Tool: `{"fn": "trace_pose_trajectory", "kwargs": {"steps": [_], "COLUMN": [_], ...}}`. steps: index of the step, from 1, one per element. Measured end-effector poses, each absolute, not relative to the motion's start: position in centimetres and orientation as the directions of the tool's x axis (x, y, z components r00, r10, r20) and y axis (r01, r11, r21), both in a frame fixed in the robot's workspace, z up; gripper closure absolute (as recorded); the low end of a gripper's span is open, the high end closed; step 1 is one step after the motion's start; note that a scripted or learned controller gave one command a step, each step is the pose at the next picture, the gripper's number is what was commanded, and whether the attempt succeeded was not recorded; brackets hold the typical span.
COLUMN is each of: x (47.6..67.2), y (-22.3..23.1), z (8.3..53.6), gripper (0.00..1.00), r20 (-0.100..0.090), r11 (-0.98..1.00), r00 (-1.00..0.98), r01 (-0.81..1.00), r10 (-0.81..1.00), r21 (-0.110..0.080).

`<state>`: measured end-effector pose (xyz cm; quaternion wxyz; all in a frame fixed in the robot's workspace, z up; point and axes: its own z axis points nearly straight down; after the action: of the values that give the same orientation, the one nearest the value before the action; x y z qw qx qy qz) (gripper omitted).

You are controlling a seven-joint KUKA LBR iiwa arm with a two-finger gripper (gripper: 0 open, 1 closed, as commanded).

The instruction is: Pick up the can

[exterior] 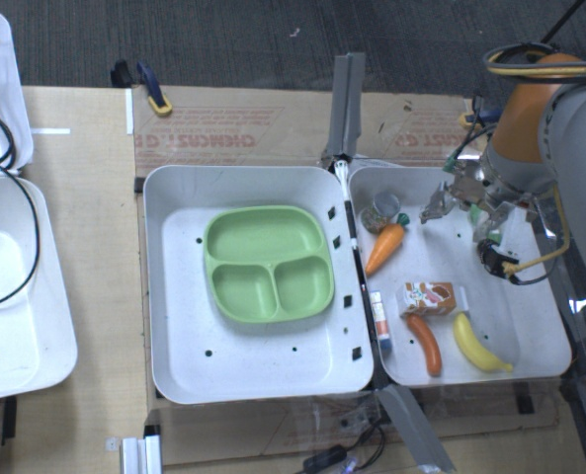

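grey can (384,206) sits at right bin (530,349) back-left corner beside carrot (385,246); gripper (462,203) near it, jaw state can't tell.

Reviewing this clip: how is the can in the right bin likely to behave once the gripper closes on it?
The can stands upright, open end up, so it looks empty and probably light. Its thin metal wall may be slick and dent under a hard squeeze. The carrot lies touching or nearly touching it, so a nudge could tip it and set it rolling.
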<state>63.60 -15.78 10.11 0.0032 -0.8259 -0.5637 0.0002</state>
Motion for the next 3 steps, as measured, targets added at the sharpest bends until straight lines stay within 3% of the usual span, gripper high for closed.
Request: {"fn": "trace_pose_trajectory", "kwargs": {"steps": [1, 2, 3], "x": [53.4, 53.1, 48.9], "y": [-14.7, -15.6, -19.1], "z": [9.1, 9.1, 9.1], "gripper": [0.00, 0.00, 0.00], "r20": [-0.001, -0.001, -0.001], "r11": [-0.438, -0.560, -0.590], "r00": [0.438, 0.560, 0.590], "r01": [0.899, 0.829, 0.808], "r10": [0.899, 0.829, 0.808], "r21": [-0.004, -0.001, -0.005]}}
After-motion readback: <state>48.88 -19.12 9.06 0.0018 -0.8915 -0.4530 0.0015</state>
